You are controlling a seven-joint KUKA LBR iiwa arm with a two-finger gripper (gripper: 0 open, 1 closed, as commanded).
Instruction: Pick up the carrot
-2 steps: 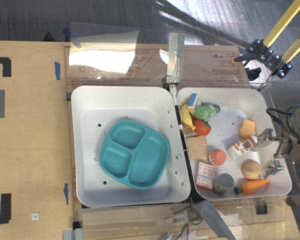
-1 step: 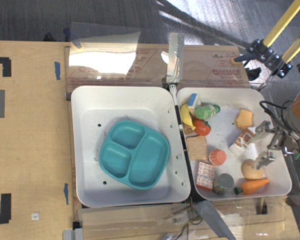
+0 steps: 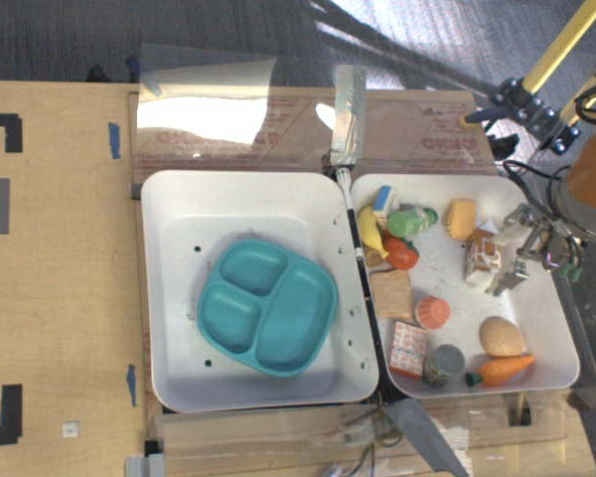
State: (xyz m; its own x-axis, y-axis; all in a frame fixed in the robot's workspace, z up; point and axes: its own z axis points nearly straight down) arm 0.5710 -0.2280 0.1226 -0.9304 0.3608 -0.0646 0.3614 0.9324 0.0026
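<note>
carrot (image 3: pixel 504 369) at right bin's (image 3: pixel 561 316) front edge, claw (image 3: pixel 517 262) above, grip state unclear

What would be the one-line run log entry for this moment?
task: pick up carrot | carrot: right bin, near corner | claw: above bin's right side, apart from carrot | status: not grasped
</note>
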